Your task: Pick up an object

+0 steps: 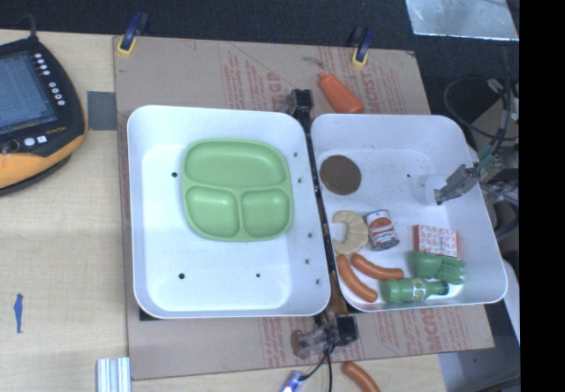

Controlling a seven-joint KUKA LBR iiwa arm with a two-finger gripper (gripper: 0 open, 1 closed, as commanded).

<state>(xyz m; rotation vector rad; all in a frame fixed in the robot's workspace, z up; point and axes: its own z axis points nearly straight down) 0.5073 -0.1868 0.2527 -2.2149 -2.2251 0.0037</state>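
The right bin (397, 139) holds several toy foods. A brown round disc (340, 174) lies at its upper left, with a beige croissant (350, 229) and a small red-labelled can (381, 229) below it. Two orange sausages (378, 270) lie by the front wall. To their right are a green bottle (417, 290), a green vegetable (439, 267) and a red-and-white box (436, 240). My gripper (455, 181) reaches in low over the bin's right side, above bare floor, apart from every object. It holds nothing that I can see.
The left bin (159, 284) holds a green divided plate (237, 189). An orange carrot (340, 94) lies on the cardboard behind the bins and a sausage (362, 374) in front of them. A teach pendant (31, 112) sits at far left. Cables hang at right.
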